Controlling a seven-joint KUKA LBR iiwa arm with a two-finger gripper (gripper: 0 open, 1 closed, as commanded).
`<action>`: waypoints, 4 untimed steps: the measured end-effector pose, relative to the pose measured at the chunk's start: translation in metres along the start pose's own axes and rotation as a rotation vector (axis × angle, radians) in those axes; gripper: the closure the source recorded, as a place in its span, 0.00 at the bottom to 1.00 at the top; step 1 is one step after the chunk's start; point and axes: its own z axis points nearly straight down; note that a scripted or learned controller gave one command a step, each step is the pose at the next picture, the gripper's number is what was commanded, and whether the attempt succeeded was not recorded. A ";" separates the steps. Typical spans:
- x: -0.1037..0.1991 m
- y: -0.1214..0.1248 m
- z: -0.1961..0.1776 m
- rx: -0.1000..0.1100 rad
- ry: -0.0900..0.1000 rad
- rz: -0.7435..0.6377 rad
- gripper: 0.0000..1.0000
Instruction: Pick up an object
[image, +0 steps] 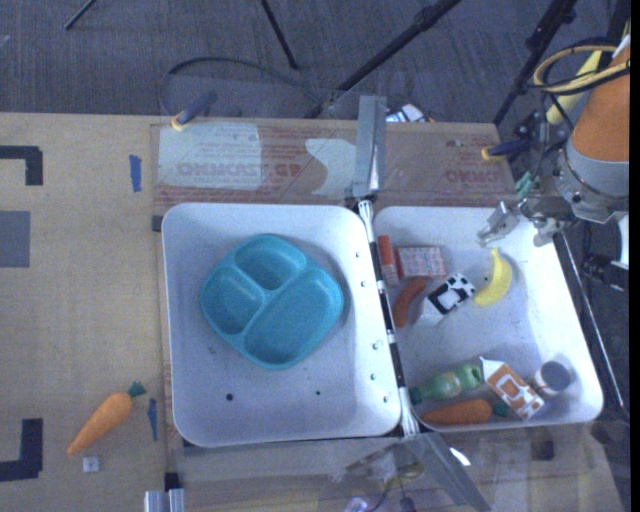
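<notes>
My gripper (518, 231) hangs over the far right corner of the right bin (575, 300), open, with nothing between its fingers. Just below it lies a yellow banana (494, 279), apart from the fingers. Beside the banana sits a black-and-white toy cow (452, 294). A brown box (421, 262) and a reddish sausage (407, 300) lie near the bin's left wall. Along the near edge are a green vegetable (447, 382), an orange carrot (458, 411), an orange-and-white carton (512, 388) and a small grey can (553, 377).
The left bin (190, 380) holds a blue divided plate (272, 299). A second toy carrot (100, 420) lies on the wooden bench outside the bins, at the near left. A metal divider (366, 150) runs between the bins at the back.
</notes>
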 end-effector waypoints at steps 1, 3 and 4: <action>-0.015 0.027 0.112 -0.004 -0.002 -0.035 0.00; -0.021 -0.019 0.105 -0.007 -0.001 -0.011 1.00; -0.021 -0.018 0.094 -0.009 -0.001 -0.009 1.00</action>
